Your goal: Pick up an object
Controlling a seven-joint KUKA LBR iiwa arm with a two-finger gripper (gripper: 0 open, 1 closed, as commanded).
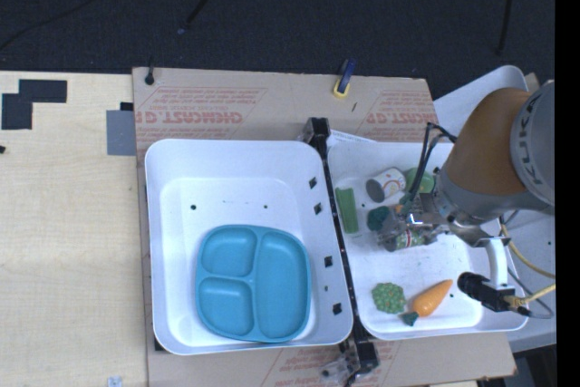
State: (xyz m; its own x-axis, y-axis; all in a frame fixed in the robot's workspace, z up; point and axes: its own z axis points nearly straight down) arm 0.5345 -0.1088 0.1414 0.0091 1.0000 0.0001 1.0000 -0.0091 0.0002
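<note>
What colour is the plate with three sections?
Light blue plate, seen in the camera view.

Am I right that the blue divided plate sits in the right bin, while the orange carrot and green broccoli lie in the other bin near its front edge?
Not quite. The camera view shows the blue divided plate in the left bin, not the right one. The orange carrot and green broccoli do lie in the other bin, the right one, near its front edge.
</note>
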